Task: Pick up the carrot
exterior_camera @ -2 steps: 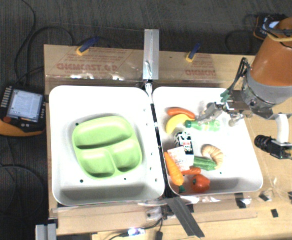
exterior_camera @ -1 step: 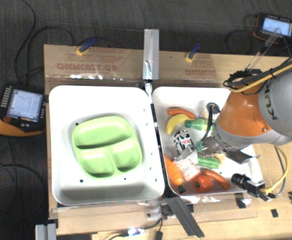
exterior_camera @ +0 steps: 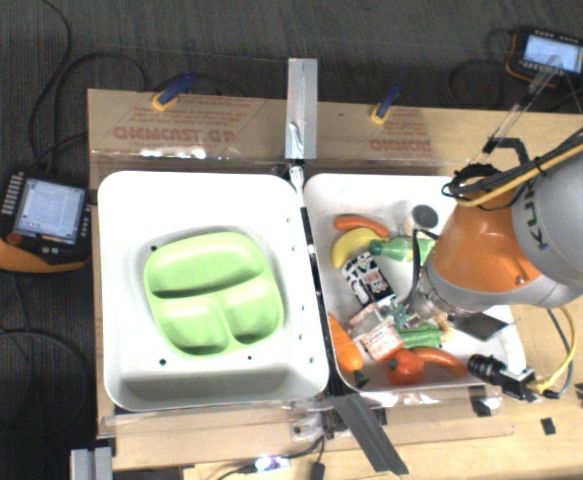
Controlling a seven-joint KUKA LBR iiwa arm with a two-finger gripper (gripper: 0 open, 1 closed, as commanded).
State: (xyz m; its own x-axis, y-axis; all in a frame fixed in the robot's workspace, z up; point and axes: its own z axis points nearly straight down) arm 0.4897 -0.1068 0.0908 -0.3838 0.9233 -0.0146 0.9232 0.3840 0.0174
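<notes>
The carrot [exterior_camera: 343, 347] is a short orange piece lying against the left wall of the right bin [exterior_camera: 316, 230], near its front corner. My gripper [exterior_camera: 412, 314] hangs below the orange wrist band, low over the pile in the middle of that bin, about a hand's width right of the carrot. A white and pink packet [exterior_camera: 375, 334] lies between the carrot and the gripper. The wrist hides the fingers, and I see nothing held.
The right bin also holds a banana [exterior_camera: 348, 244], an orange curved piece [exterior_camera: 362, 225], a green bottle [exterior_camera: 400, 250], a black-and-white carton [exterior_camera: 368, 277] and a red pepper [exterior_camera: 420, 362]. A green divided tray [exterior_camera: 214, 288] sits in the left bin [exterior_camera: 121, 268].
</notes>
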